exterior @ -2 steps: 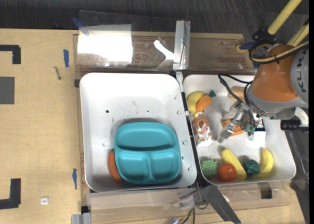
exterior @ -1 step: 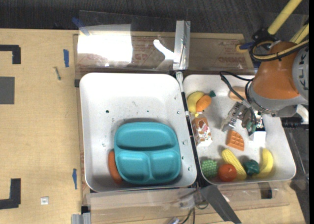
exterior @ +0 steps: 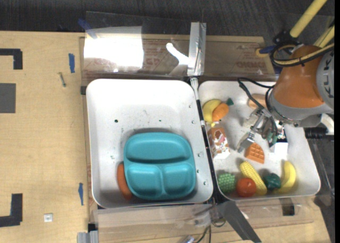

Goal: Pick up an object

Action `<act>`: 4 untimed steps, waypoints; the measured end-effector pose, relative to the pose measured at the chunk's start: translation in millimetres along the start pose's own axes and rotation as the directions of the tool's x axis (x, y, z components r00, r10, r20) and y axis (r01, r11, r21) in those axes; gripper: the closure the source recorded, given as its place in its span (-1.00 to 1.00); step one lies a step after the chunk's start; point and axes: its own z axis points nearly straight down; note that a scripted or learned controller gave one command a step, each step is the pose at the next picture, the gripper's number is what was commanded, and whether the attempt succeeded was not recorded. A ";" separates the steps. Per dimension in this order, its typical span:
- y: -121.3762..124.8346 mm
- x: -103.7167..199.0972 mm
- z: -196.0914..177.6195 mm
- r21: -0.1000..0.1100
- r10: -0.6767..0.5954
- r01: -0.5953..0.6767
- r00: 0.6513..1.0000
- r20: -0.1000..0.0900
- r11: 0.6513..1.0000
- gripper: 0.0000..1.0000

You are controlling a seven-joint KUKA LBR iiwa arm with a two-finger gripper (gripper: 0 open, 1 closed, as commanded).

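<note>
I am watching the gripper (exterior: 254,136) hanging low inside the right bin (exterior: 309,168), its metal fingers pointing down and to the left, and I cannot tell from this slanted overhead view whether they are spread or closed; nothing is visibly sitting between them. Just below the fingertips an orange waffle-textured wedge (exterior: 255,153) is lying on the bin floor, so close that I cannot say whether they are touching. The grey arm with its orange band (exterior: 298,85) is reaching in from the right, covering the upper right part of that bin. Moving outward, a corn cob (exterior: 253,176) is lying near the front of the bin, with a red tomato (exterior: 245,186) and a green bumpy piece (exterior: 227,182) just beside it to the left, a dark green item (exterior: 272,181) to its right and a yellow banana (exterior: 288,175) near the right wall. Along the left wall of this bin a printed packet (exterior: 218,141) is lying, and above it a yellow and orange fruit pair (exterior: 215,110) is resting near the back corner. In the left bin (exterior: 138,98) a teal divided tray (exterior: 159,165) is sitting toward the front, partly covering an orange object (exterior: 122,179) at its left edge. Both bins are resting on the bench (exterior: 37,130).
</note>
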 end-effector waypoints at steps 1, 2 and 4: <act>-17.9 58.7 8.0 0.000 -0.038 0.038 0.999 0.000 0.999 -1.00; 39.4 -1.6 9.2 0.003 -0.079 0.079 0.997 0.001 0.997 -1.00; -37.5 49.8 -1.0 0.001 0.011 -0.011 1.000 0.003 1.000 1.00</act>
